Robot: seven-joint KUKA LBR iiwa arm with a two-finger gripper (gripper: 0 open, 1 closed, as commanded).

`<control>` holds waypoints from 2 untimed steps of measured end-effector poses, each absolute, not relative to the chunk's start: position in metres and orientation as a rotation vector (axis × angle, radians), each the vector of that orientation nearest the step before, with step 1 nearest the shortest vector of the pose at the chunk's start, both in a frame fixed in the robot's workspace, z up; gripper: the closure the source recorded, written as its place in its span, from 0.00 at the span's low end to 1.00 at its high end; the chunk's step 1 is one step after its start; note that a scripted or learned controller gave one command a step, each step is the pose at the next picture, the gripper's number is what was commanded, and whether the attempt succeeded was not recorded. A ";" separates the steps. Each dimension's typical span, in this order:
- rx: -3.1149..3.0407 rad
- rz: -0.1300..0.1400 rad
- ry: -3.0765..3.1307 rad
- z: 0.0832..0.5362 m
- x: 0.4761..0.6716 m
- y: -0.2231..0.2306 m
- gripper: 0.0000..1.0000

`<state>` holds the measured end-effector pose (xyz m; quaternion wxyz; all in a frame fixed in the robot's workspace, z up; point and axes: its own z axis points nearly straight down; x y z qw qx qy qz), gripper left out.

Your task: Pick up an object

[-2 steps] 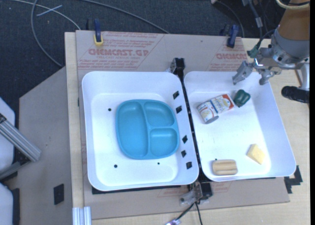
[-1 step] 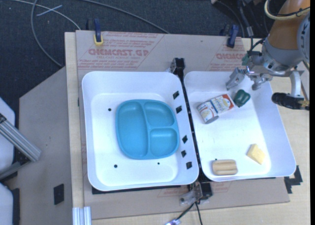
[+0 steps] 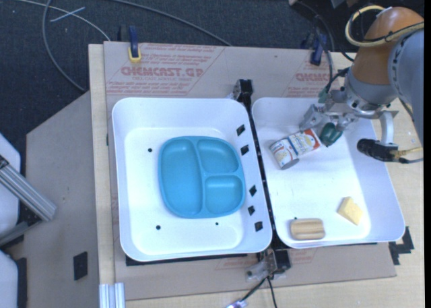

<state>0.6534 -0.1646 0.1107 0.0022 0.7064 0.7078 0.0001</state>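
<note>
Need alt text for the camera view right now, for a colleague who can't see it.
The grey arm's end effector is low in the right white bin, beside a small labelled can lying on its side. That bin also holds a tan bread-like block and a pale yellow wedge; the left white bin holds a blue divided plate.

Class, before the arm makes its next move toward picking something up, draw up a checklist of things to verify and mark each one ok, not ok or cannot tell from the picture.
1. Gripper is over the right bin: ok.
2. A target lies close: the can on its side sits just beside the gripper: ok.
3. Can held between the fingers: cannot tell.
4. Other pickable items lie apart from the can: yellow wedge and tan block near the bin's front: ok.
5. Blue divided plate lies in the left bin, away from the arm: ok.
</note>
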 end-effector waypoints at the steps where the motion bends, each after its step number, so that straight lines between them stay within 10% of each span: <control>1: 2.208 0.012 2.216 0.128 0.657 -0.165 1.00; 2: 2.215 0.007 2.218 0.193 0.660 -0.169 1.00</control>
